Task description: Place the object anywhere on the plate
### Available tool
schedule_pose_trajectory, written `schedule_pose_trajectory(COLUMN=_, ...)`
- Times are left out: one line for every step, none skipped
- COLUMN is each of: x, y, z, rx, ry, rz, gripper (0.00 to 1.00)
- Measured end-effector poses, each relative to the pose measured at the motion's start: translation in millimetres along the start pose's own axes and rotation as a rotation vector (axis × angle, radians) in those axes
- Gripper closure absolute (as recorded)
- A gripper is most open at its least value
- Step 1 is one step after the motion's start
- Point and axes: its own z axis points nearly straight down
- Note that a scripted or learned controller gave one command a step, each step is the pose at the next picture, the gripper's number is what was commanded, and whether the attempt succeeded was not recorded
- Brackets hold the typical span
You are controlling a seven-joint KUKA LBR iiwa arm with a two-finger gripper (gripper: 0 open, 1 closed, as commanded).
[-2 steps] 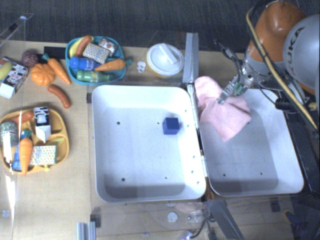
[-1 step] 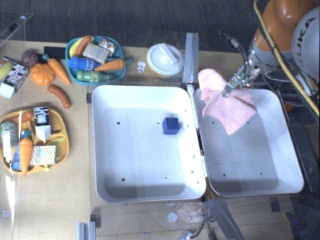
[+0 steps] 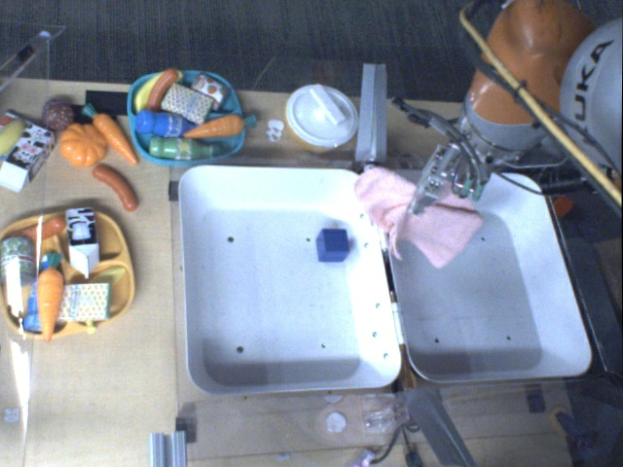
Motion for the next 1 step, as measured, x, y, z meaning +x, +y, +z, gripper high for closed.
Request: schedule_pose_trajectory(x=46.7, y=32.6, z=-4.2, rx=-0.001, ry=0.001, rz=-0.403, gripper=1.00)
